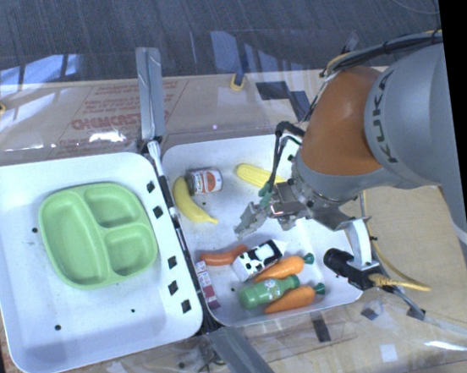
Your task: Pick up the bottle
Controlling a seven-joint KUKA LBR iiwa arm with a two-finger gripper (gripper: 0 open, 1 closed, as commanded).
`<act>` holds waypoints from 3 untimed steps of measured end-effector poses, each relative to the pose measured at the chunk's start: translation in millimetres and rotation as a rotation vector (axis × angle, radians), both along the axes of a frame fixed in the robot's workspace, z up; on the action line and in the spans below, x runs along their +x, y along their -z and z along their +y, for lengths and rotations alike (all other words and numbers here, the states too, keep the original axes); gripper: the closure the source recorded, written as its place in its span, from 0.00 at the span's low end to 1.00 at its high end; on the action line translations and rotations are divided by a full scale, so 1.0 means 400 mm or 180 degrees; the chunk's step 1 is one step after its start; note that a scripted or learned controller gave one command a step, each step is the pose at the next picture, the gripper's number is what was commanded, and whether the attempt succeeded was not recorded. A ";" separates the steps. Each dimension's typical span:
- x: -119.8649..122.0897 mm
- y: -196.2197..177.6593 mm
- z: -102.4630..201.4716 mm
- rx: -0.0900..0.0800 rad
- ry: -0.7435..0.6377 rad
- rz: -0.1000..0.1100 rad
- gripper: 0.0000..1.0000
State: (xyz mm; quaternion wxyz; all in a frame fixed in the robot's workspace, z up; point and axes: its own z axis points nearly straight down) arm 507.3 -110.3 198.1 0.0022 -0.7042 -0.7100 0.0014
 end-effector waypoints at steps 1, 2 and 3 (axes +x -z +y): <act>-0.067 0.199 -0.100 0.0006 0.0561 -0.0045 0.00; 0.024 -0.197 -0.121 -0.0006 0.1705 -0.0014 0.00; 0.045 0.122 -0.182 -0.0005 0.1711 0.0013 0.00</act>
